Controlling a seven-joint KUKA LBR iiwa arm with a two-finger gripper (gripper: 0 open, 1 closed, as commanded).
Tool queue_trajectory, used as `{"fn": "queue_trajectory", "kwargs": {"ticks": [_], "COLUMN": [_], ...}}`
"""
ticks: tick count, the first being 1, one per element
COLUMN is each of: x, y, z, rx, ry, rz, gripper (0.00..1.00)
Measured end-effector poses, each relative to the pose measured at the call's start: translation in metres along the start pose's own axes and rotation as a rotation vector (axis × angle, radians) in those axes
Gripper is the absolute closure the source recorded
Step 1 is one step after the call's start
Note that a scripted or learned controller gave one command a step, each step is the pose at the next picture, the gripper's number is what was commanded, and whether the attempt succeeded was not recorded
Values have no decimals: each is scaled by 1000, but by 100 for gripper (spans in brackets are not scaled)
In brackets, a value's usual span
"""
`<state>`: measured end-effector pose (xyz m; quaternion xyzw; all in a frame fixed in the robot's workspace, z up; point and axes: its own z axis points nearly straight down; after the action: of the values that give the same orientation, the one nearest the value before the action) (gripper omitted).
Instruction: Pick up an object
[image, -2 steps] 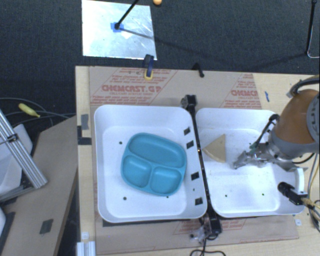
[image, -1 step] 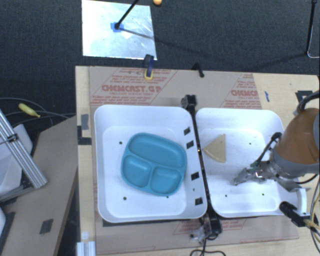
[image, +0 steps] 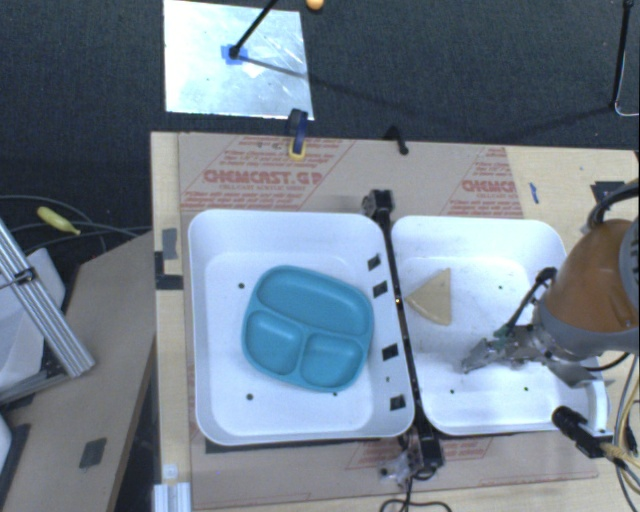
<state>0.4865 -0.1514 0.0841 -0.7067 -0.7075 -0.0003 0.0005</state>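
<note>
A tan wedge-shaped piece (image: 433, 297) lies flat in the right bin (image: 480, 410), near its left wall. My gripper (image: 478, 357) hangs low over the floor of the same bin, below and to the right of the wedge, apart from it. Its fingers (image: 470, 362) point left and nothing shows between them. The orange-banded wrist (image: 600, 290) comes in from the right. A blue divided plate (image: 306, 327) rests in the middle of the left bin (image: 215, 300).
A black clamp strip (image: 390, 300) runs between the two bins. The bins sit on a cardboard sheet (image: 330, 170). A shiny foil sheet (image: 238, 60) lies at the back, and a metal frame (image: 30, 300) stands at the left.
</note>
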Motion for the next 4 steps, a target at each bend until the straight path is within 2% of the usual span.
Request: {"fn": "queue_trajectory", "kwargs": {"ticks": [1, 2, 3, 4], "x": [-1, 52, 136, 216], "y": [2, 1, 2, 0], "z": [-11, -70, -102, -100], "rx": [-6, -6, -5, -2], "ry": [-3, -1, 2, 3], "rz": [1, -7, -12, -12], "gripper": [100, 100, 100, 100]}}
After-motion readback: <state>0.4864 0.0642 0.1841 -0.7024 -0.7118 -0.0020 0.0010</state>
